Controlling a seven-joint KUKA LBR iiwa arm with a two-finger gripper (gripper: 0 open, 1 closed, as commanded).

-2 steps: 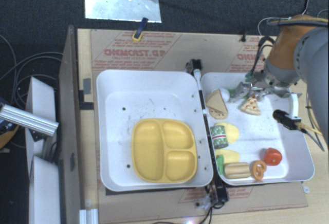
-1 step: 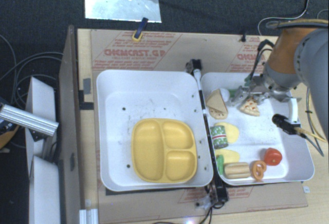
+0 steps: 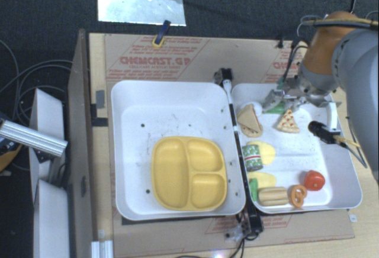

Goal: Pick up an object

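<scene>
Along the near wall of the right bin (image 3: 346,200) room is tight, since a row of toy foods sits close to the rim. Beyond that row, bare white floor opens across the middle and right of this bin, up to the items at its far end. Things crowd the divider side all the way back. The left bin (image 3: 127,132) has free floor along its left side and its far half.

The arm (image 3: 352,55) reaches in from the right over the far right corner of the right bin, its orange band (image 3: 323,44) above a wrist bent downward. The gripper (image 3: 285,99) hangs low at that bin's far end, just behind the pizza slice (image 3: 288,122). Whether it is parted or closed cannot be told.

Nearest in the right bin lie a bread roll (image 3: 272,196), a pretzel ring (image 3: 297,194) and a red tomato (image 3: 314,180). A green piece (image 3: 253,190) and a yellow piece (image 3: 264,180) lie by the divider. Just past them a small labelled can (image 3: 253,160) stands upright, touching a second yellow piece (image 3: 267,152). Farther back a tan sandwich wedge (image 3: 250,121) lies near the divider, apart from the pizza slice on its right. A flat green scrap (image 3: 273,107) lies at the gripper's left side; contact between them cannot be judged. The left bin holds a yellow divided tray (image 3: 189,172) toward its near right part.
</scene>
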